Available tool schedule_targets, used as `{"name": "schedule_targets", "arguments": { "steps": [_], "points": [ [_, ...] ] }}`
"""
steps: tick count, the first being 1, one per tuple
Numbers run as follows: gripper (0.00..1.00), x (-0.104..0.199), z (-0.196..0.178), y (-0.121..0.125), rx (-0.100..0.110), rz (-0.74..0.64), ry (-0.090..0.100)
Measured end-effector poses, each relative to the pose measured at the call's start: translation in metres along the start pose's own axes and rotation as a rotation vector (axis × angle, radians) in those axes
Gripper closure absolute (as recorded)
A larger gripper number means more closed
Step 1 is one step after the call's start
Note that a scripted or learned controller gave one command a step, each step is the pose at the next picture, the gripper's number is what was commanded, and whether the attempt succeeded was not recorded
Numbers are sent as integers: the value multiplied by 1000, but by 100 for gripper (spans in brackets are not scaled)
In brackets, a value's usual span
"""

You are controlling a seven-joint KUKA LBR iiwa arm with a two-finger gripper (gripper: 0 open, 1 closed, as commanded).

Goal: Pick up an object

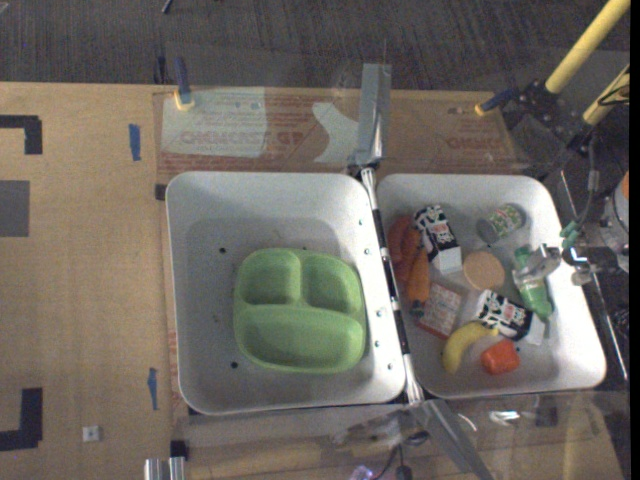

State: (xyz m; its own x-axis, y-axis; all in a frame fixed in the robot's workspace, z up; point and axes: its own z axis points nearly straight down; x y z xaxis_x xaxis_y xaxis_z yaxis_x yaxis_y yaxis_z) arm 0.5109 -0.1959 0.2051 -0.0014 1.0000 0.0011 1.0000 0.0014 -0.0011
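Note:
The right bin point(575, 363) holds several objects. A black-and-white carton point(437, 236) lies next to an orange carrot point(414, 268). A green can point(502, 220) rests near the back, with a tan round disc point(484, 269) in front of it. A green bottle point(533, 290) lies by the right wall. Toward the front are a second black-and-white carton point(505, 317), a yellow banana point(463, 344) and an orange-red piece point(500, 358). My gripper point(560, 258) sits at the bin's right rim, just above the green bottle, partly lost against dark hardware.
The left bin point(200, 218) bears a green divided plate point(299, 310). A metal divider point(385, 278) runs between the bins. A small printed packet point(441, 311) lies mid-bin on the right. Yellow poles and cabling point(590, 38) stand at the back right.

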Motion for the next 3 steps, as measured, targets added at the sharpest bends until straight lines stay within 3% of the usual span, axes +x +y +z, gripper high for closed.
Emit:
{"name": "schedule_targets", "arguments": {
  "steps": [1,2,3],
  "points": [
    [0,-21,103,50,0,-189,8],
    [100,-23,92,51,-5,-188,1],
    [100,41,-32,78,-6,-120,-2]
  ]
}}
